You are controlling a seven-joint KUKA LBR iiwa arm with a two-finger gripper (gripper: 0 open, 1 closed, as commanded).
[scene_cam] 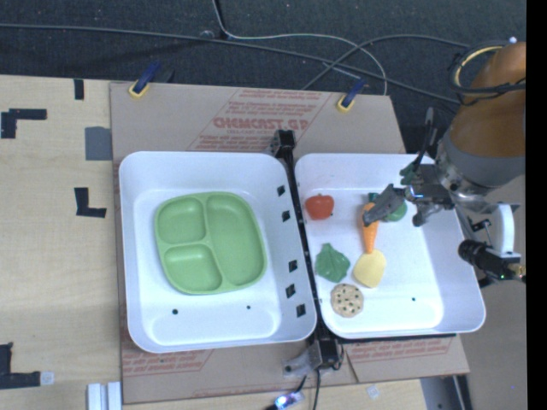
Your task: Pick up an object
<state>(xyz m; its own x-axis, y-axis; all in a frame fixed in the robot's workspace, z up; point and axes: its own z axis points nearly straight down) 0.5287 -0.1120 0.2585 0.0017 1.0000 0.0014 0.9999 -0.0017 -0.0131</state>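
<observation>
In the right bin (427,306) lie a red tomato (319,206), an orange carrot (369,234) with a green top, a green leafy piece (332,263), a yellow piece (370,269) and a round cookie (346,300). My gripper (400,211) hangs over the carrot's green end at the bin's upper right. Its two dark fingers (384,203) are spread apart, open, with the green top showing between them. None of the objects is lifted.
The left bin (141,314) holds a green divided plate (209,242). A black divider with clips (295,229) runs between the bins. Cables (282,37) cross the dark floor behind the bench. The arm's grey body (483,152) overhangs the right bin's right side.
</observation>
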